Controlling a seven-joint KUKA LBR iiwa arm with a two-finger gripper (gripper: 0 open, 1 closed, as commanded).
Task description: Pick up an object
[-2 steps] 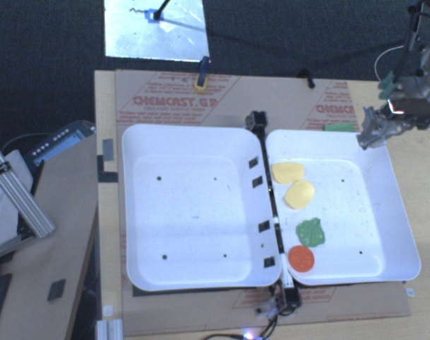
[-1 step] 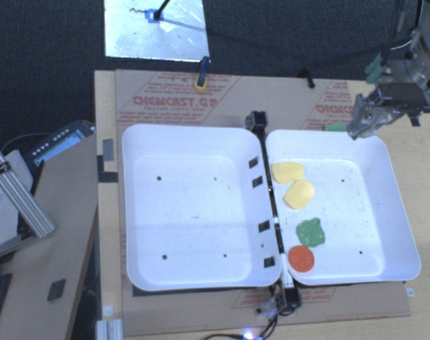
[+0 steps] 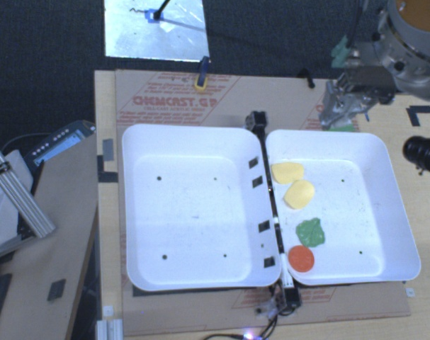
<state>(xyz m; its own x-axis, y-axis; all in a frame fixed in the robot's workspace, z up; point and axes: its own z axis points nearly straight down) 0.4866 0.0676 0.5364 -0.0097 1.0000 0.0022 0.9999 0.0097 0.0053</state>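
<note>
- Lying nearest the camera in the right bin [image 3: 395, 190] was an orange round piece [image 3: 301, 258], close to the front rim and to the divide between the two bins.
- Just behind it sat a green lumpy piece [image 3: 310, 232], near the orange one but seemingly apart from it.
- Farther back came a yellow piece [image 3: 299, 194], and behind that a second yellow piece [image 3: 287, 171]; the two looked touching or nearly so, and both lay by the bin's left wall.
- All four pieces were gathered along the left side of the right bin, with the rest of its floor white and bare.
- The left bin [image 3: 140, 190] stood side by side with the right one, the two joined by a dark strip with clips [image 3: 266, 190] running front to back.
- Both bins rested on a brown cardboard sheet [image 3: 172, 98] with red printing, spread over the worktop [image 3: 427, 140].
- Beyond the right bin's far rim, the jaws [image 3: 340, 112] hung above the cardboard, well apart from every piece; whether they were open or closed could not be told from the view.
- The grey arm [image 3: 406, 41] rose from them toward the upper right corner.
- Farthest back, a shiny metal plate [image 3: 156, 20] lay on dark carpet.
</note>
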